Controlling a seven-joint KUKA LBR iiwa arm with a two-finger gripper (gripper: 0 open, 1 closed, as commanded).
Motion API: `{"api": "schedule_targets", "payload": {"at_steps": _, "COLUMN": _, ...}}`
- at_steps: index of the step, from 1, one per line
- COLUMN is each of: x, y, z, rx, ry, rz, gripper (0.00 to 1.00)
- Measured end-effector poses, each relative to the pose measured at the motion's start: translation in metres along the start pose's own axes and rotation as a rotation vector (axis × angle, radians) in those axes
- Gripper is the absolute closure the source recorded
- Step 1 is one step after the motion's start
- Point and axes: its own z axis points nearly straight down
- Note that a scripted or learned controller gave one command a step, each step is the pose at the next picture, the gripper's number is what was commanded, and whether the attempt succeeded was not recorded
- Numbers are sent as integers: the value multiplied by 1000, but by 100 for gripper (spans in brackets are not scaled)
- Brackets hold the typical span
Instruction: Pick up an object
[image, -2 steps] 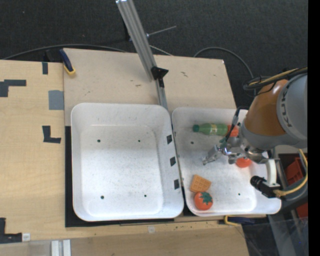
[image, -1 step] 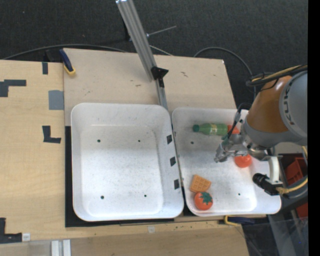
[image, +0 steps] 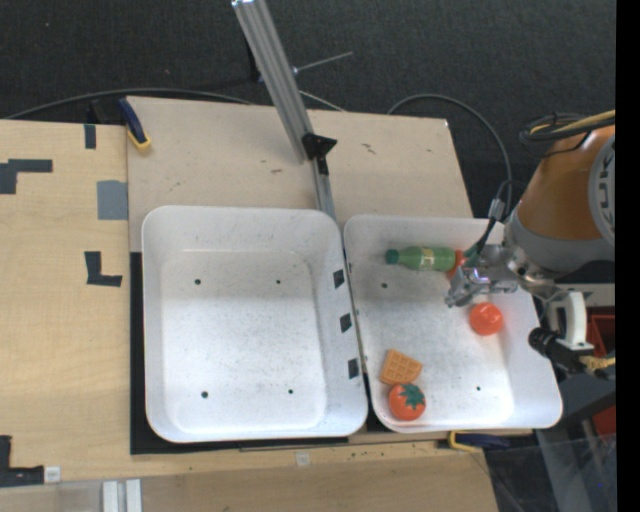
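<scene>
Even, diffuse overhead light reaches my bench; the two shallow white plastic bins (image: 250, 222) read bright without glare. Shadows are faint and soft. Focus is slightly soft throughout, with visible graininess.

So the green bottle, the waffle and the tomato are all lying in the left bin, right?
Not the left bin. The camera view shows the green bottle, the waffle and the tomato all lying in the right bin.

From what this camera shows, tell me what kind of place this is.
Probably a robot grasping test bench in a lab: two shallow white plastic bins side by side, a grey arm with an orange band, and small toy foods such as a green plastic bottle.
</scene>
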Motion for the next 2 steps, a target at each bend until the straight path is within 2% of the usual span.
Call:
{"api": "schedule_targets", "payload": {"at_steps": 1, "x": 0, "y": 0, "z": -7, "rx": 5, "ry": 2, "rz": 0, "gripper": 100}}
{"api": "schedule_targets", "payload": {"at_steps": 2, "x": 50, "y": 36, "z": -15, "rx": 4, "ry": 3, "rz": -5, "gripper": 100}}
